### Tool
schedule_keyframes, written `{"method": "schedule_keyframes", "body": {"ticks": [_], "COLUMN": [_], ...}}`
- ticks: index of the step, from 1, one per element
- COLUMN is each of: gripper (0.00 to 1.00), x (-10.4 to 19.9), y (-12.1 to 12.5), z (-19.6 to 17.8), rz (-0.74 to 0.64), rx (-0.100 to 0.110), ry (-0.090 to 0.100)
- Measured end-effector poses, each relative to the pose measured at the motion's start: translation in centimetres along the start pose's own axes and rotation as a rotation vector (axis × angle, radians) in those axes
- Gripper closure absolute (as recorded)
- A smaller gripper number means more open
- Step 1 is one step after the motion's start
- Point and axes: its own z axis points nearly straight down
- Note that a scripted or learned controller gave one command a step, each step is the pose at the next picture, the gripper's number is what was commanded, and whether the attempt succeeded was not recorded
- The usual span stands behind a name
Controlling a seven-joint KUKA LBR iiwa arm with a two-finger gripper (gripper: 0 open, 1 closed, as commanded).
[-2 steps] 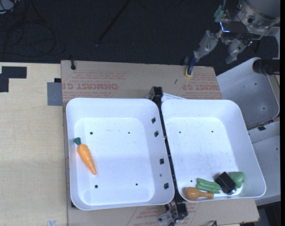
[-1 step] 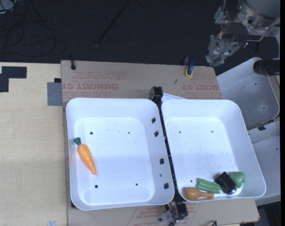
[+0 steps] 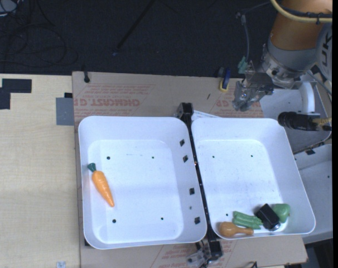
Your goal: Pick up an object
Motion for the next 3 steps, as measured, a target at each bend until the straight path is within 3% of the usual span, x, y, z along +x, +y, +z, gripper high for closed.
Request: {"method": "schedule_keyframes", "body": {"ticks": [1,2,3], "gripper": [1.0,1.0,1.0], "x": [-3.6,-5.5,3.3], "y": [-1.6,-3.6,-4.4], "z": [-0.5,-7.1,-6.3], "rz": [0.0,-0.002,-0.011], "rx": [-0.012,-0.02,-0.012], "ry": [0.0,-0.001,0.003]}}
